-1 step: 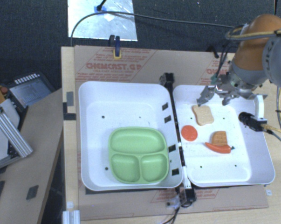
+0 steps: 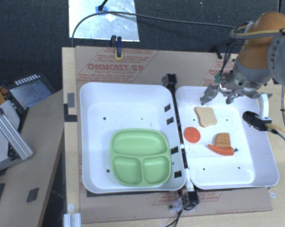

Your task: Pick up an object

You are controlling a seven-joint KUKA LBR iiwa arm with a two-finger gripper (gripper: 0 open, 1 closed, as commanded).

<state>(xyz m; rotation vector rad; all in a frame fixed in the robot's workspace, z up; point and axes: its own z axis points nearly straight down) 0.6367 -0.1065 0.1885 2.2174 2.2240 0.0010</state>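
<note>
from the camera view above the worktop [image 2: 147,60], my hand [image 2: 221,94] hangs over the far edge of the right bin [image 2: 260,174], its two fingers spread apart with nothing between them. below it in that bin lie four small things: a slice of toast [image 2: 206,116] nearest my fingers, a red disc [image 2: 192,135] towards the divider, a brown waffle-like piece [image 2: 222,139], and an orange-red carrot shape [image 2: 220,150] touching that piece's near edge. the left bin [image 2: 99,103] holds a green divided plate [image 2: 140,156], well apart from me.

the toast looks like my best target: it is closest and lies by itself, with bare bin floor all round it. to do this well, i think i should come forward a little until my fingers straddle it, turn so they close across its narrow width, and go down until the tips nearly meet the floor, since it lies flat and thin. closing too high would likely slide over the top. the waffle and carrot sit together, so i would leave those; one might drag the other.
</note>
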